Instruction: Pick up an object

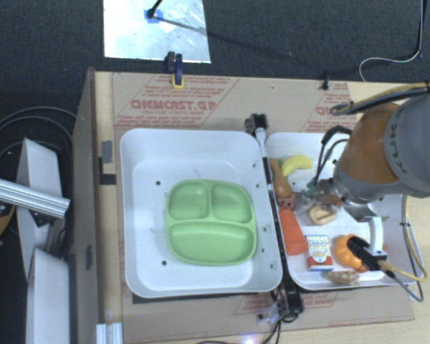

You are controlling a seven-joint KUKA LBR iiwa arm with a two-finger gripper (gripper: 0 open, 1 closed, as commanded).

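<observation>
Camera view from above: we see the gripper (317,205) low in the right bin (395,276); whether it is clenched we cannot tell. Directly at its tip lies a tan object (321,215). Toward the left bin (140,192), a carrot (292,233) runs along the dividing wall. A banana (297,165) sits behind; a green plate (211,223) rests beyond.

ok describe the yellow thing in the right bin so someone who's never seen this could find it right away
Start at the right-hand white bin, the one the arm reaches into. Look at its far end, near the divider between the bins, above the long orange carrot. The small curved banana lies there, the only yellow, crescent-shaped piece among orange and tan neighbours.
</observation>
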